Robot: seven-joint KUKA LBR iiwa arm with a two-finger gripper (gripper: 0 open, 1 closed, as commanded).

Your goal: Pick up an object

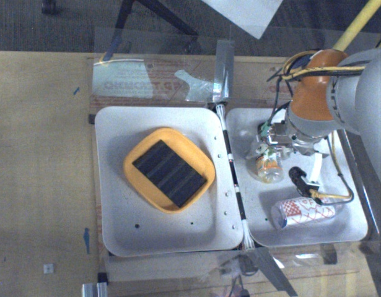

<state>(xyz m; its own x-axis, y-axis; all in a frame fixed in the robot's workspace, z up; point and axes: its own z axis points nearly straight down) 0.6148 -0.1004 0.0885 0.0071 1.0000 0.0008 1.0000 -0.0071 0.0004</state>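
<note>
Object candidates, near to far. Right bin (357, 228): a red-and-white patterned can (302, 211) lies on its side near the front edge. Just behind it a small clear bottle (269, 167) with orange content, sitting directly under the end effector (269, 146). Left bin (109, 228): a yellow tray with a dark ribbed insert (170, 169), well apart from the arm. End effector low over the bottle, looks close to touching it; can't tell how wide it's open or whether anything is gripped, too cluttered with cables. Judgement: approach stage, probably targeting the bottle; grasp not confirmed, nothing lifted. Left to do: close, lift clear of the bin. Behind the bins on the desk (35, 166), a clear plastic sheet (153, 82).
</note>
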